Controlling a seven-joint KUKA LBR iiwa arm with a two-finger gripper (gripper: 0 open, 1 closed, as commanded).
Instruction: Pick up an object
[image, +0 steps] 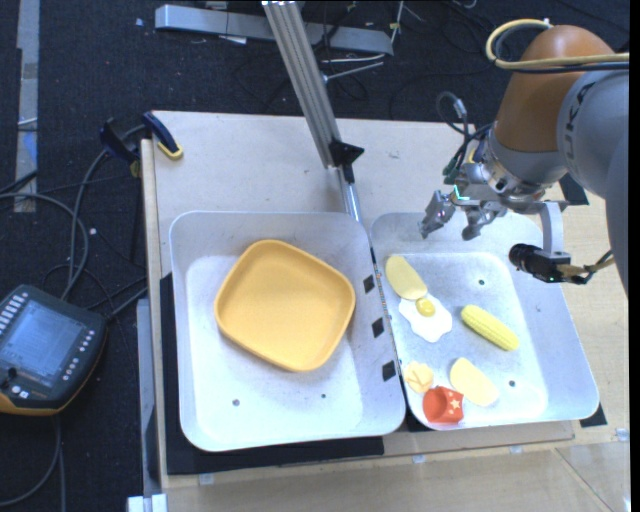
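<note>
Red strawberry (443, 404) lies at the right bin's (560, 350) near edge beside yellow corn (489, 327) and a fried egg (426, 316), while the grey arm's claw (456, 222) hovers over the far rim, fingers apart, holding nothing.

The arm (600, 120) is a thick rounded tube of smooth grey, with a broad orange band (545, 85) shaped like a dome above the wrist. A pale yellow cable (520, 35) loops over the orange part. Thin dark wires (460, 115) run beside the wrist. The gripper (455, 222) is small, of grey metal, with two short fingers. A black fitting (535, 260) hangs from a pale strap.
</note>
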